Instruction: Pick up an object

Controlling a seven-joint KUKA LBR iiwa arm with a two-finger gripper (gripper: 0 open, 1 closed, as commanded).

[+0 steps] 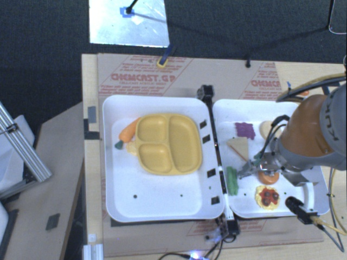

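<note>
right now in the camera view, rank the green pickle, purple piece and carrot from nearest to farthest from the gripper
Measured from the gripper in the right bin:
1. Green pickle, just to its left in the same bin, by the divider.
2. Purple piece, farther up the right bin.
3. Carrot, in the left bin, at the yellow tray's far left edge.

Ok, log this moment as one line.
arm: over right bin | gripper: low beside tan wedge | left bin: yellow tray, carrot
</note>
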